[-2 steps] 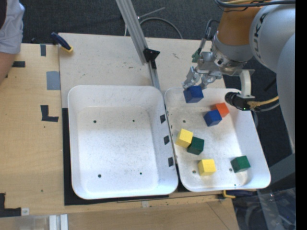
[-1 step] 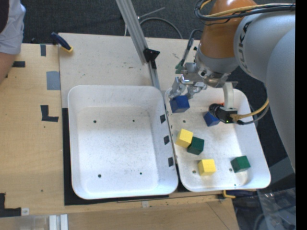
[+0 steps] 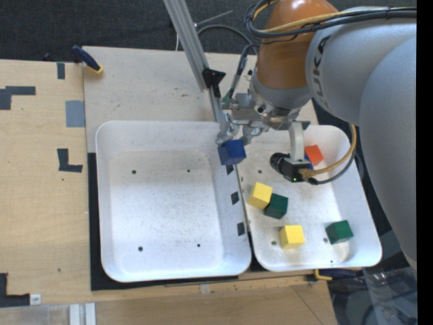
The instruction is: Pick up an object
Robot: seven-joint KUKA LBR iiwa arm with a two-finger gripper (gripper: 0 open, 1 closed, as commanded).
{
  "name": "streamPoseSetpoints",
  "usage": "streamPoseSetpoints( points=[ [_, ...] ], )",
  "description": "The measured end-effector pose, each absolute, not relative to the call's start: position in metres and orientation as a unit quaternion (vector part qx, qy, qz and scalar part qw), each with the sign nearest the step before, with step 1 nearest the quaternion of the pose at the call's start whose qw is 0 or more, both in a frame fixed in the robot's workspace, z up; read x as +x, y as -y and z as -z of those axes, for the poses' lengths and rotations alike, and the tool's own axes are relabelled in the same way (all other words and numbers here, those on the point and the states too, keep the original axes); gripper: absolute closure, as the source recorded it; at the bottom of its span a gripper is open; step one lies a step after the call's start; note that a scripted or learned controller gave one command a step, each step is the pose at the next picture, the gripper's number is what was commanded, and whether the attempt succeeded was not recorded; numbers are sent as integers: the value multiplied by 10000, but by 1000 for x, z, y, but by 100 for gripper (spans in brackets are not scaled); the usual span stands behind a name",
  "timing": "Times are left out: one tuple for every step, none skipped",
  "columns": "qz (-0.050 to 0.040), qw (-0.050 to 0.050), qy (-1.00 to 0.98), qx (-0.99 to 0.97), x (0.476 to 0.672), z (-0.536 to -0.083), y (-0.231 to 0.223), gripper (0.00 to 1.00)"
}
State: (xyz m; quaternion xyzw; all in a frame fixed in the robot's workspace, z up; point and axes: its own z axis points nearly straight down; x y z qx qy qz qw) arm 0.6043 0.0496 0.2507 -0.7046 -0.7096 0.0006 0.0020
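My gripper [image 3: 233, 139] hangs over the ridge between the two bins, near their far end. A blue cube [image 3: 232, 152] sits between its fingertips, and the fingers are shut on it. The cube appears lifted, above the right rim of the left bin [image 3: 162, 202]. In the right bin [image 3: 352, 249] lie a yellow cube [image 3: 260, 195] touching a dark green cube [image 3: 276, 206], a second yellow cube [image 3: 292, 235], a green cube [image 3: 339, 231] and an orange cube [image 3: 313, 154] partly behind the arm's cable.
A slanted metal bar [image 3: 193, 46] runs from the top down to the bins' ridge, just left of the gripper. The arm's large body covers the upper right. A black cable fitting [image 3: 287, 166] hangs over the right bin. A blue-yellow clamp [image 3: 88, 58] lies far left.
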Motion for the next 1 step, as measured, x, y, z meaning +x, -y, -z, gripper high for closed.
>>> streamPoseSetpoints(
  points=[
    [-15, 21, 7092, -7050, 577, -244, -93, 100]
  ],
)
